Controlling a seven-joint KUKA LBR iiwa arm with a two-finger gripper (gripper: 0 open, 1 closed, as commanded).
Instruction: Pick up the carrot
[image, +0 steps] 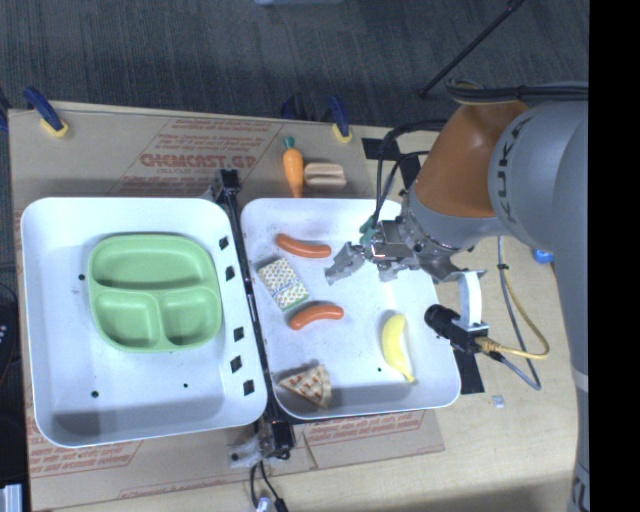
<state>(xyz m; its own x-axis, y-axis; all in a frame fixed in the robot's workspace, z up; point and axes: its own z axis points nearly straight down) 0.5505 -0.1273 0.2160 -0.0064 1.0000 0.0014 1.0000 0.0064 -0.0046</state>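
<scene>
While the pizza slice (306, 384), banana (396, 346) and two sausages (315, 316) lie in the right bin (430, 395), the gripper (345, 262) hovers above its middle, holding nothing; how wide it stands I cannot tell. Farther back, the carrot (292, 170) lies outside the bins on the cardboard (180, 160), beside a small sandwich (324, 176). It looks light, stiff and smooth, likely best pinched across its orange middle

Orange carrot (292, 170) with green top, yellow banana (397, 346), pale green tray (155, 291), white bins (50, 330).
</scene>
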